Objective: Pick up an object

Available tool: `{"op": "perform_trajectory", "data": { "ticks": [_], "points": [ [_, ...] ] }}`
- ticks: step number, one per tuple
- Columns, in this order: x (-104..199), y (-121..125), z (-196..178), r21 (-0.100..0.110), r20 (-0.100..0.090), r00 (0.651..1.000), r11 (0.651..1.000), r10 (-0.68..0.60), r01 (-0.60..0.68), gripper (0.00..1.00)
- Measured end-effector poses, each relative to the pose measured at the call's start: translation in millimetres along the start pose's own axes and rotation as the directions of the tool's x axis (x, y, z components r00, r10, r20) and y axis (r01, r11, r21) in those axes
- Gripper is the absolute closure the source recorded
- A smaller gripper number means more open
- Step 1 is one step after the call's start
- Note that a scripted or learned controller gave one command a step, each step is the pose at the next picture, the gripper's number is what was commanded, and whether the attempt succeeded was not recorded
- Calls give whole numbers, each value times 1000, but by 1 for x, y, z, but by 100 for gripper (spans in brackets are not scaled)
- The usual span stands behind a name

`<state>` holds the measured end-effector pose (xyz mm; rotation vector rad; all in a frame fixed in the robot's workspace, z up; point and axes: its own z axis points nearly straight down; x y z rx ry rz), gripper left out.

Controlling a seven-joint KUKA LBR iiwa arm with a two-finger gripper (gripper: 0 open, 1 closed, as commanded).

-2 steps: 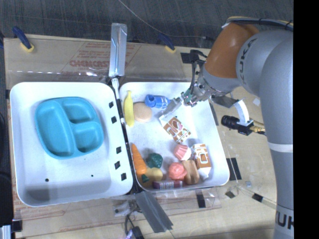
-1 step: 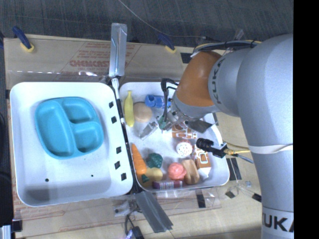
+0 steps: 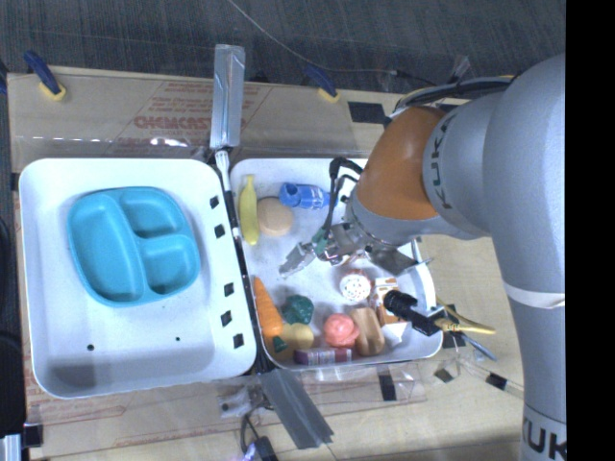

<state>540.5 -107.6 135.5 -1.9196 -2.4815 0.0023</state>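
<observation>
White plastic bin [image 3: 252,176] on your right is crowded: smooth banana [image 3: 248,211], carrot [image 3: 266,307], round pinkish ball [image 3: 339,329], blue bottle [image 3: 303,197]. The tool [image 3: 306,254] hangs mid-bin with shiny metal fingers that look spread, pinching nothing. With everything small, slick and rounded, you could easily nudge a neighbour or close on air.
</observation>
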Motion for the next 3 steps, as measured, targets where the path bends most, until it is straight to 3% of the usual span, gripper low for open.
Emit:
{"op": "perform_trajectory", "data": {
  "ticks": [1, 2, 3],
  "points": [
    [20, -52, 35, -7, 6, 989, 989, 146, -146, 0],
    [21, -51, 26, -5, 3, 990, 990, 138, -138, 100],
    [80, 2, -58, -7, 0, 995, 995, 103, -103, 100]
  ]
}}
